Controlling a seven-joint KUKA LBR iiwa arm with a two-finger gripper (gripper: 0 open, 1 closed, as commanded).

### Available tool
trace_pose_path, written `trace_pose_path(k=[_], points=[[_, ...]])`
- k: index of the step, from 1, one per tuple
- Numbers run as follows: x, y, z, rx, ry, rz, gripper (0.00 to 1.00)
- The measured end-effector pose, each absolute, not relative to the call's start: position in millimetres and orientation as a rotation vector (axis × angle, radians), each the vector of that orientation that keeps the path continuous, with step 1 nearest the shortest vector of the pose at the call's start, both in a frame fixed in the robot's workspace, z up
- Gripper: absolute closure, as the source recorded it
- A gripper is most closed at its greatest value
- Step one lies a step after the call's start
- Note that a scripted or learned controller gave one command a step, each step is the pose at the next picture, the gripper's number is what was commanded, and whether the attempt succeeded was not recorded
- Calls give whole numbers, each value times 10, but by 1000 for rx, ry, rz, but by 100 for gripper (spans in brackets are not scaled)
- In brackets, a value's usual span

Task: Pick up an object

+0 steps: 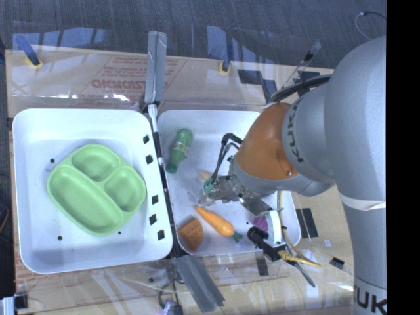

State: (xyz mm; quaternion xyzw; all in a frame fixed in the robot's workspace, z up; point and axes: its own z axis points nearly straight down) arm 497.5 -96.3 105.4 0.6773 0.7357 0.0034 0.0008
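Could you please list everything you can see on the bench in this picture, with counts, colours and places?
Bins: 2, white, side by side on the bench; left bin, right bin.
Divided plate: 1, light green, three compartments, in the left bin.
Bottle: 1, green, lying in the right bin near its left wall.
Carrot: 1, orange with a green end, in the right bin toward the front.
Brown rounded item: 1, at the right bin's front left corner.
Purple item: 1, partly hidden beside the arm, right bin.
Arm: 1, grey with an orange band, reaching in from the right.
Gripper: 1, low over the right bin's middle.
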Motion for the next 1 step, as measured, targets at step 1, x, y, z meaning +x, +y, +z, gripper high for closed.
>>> trace_pose_path(k=[1], points=[[4975, -963, 1054, 2126, 2310, 11, 0]])
